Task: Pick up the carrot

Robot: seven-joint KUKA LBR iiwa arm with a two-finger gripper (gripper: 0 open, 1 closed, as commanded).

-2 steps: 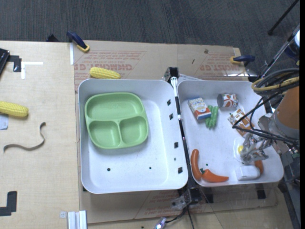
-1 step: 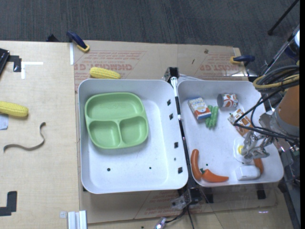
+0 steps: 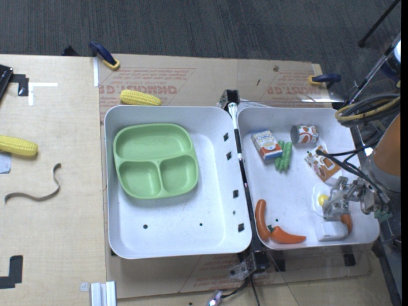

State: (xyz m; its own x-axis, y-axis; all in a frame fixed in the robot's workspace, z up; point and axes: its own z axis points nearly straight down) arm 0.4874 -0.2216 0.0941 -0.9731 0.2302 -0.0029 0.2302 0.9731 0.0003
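Note:
The carrot (image 3: 288,237), orange with a small green top at its left end, lies flat near the front wall of the right bin (image 3: 299,250). It touches the lower end of a red sausage (image 3: 260,215). My gripper (image 3: 336,206) hangs low over the right bin's front right part, well to the right of the carrot and apart from it. Under and beside the gripper lie a yellow-and-white piece (image 3: 322,200), a small orange piece (image 3: 346,222) and a white piece (image 3: 332,233).
Further back in the right bin lie a small carton (image 3: 266,145), a green vegetable (image 3: 284,157), a can (image 3: 305,134) and an orange-white packet (image 3: 323,165). The left bin (image 3: 172,234) holds a green divided plate (image 3: 156,160). Two corn cobs (image 3: 139,97) (image 3: 18,146) lie on the bench.

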